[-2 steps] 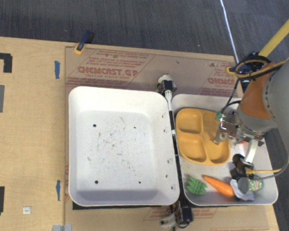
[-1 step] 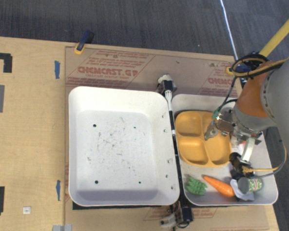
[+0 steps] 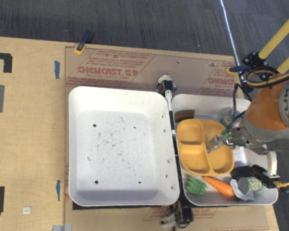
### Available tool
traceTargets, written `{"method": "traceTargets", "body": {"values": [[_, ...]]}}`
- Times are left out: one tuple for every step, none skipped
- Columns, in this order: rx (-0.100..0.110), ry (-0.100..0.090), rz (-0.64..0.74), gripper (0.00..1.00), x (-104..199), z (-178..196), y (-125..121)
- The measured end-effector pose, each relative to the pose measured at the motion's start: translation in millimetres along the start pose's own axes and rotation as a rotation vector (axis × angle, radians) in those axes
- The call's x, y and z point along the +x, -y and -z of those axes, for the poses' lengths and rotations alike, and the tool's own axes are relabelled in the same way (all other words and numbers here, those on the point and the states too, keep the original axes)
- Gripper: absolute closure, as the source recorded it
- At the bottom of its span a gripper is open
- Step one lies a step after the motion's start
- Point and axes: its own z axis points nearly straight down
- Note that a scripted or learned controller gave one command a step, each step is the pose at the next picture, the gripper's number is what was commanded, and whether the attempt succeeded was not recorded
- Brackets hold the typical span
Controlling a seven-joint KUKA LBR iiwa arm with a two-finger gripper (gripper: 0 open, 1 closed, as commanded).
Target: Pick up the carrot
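Observation:
The orange carrot (image 3: 219,186) lies near the front wall of the right bin (image 3: 211,101), pointing left to right. My gripper (image 3: 217,141) hangs over the yellow divided tray (image 3: 201,149), above its middle rib, a short way behind the carrot and apart from it. I see nothing held in the gripper. The grey arm with its orange band reaches in from the right over the bin's right side.
A green knobbly toy (image 3: 196,186) lies just left of the carrot. A green and white object (image 3: 250,185) rests at its right end. A small brown item (image 3: 184,114) sits behind the yellow tray. The left bin (image 3: 86,101) stands alongside.

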Motion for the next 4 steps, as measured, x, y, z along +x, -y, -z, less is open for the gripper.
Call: {"method": "traceTargets", "body": {"values": [[-0.003,0.01,0.096,0.0,10,1,-26],[0.0,0.012,0.067,0.0,11,0,-29],[-0.002,0.038,0.056,1.0,-3,10,-26],[-0.002,0.022,0.064,0.0,6,10,-28]]}}
